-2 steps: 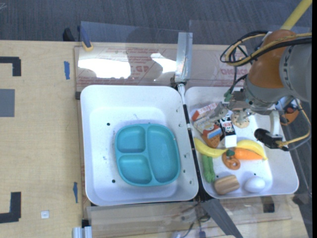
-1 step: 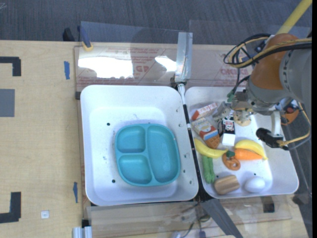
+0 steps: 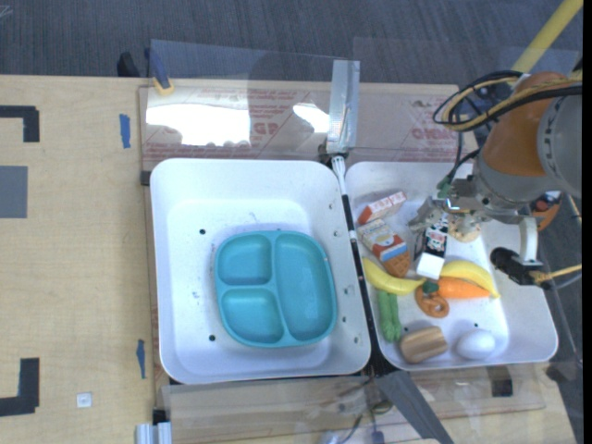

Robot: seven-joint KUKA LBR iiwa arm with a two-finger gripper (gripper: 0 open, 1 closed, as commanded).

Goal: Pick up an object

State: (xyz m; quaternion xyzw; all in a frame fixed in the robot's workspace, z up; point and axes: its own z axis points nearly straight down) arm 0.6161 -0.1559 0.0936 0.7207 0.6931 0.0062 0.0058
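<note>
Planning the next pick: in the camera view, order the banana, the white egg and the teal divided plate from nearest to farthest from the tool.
From the tool:
1. Banana, just below it in the right bin.
2. White egg, at that bin's lower corner.
3. Teal divided plate, in the left bin.

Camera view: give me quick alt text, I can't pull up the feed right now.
The gripper is low in the right bin, over a pile of toy food: a banana, carrot, green pod, bread, white egg and small cartons. The left bin holds a teal divided tray.
</note>
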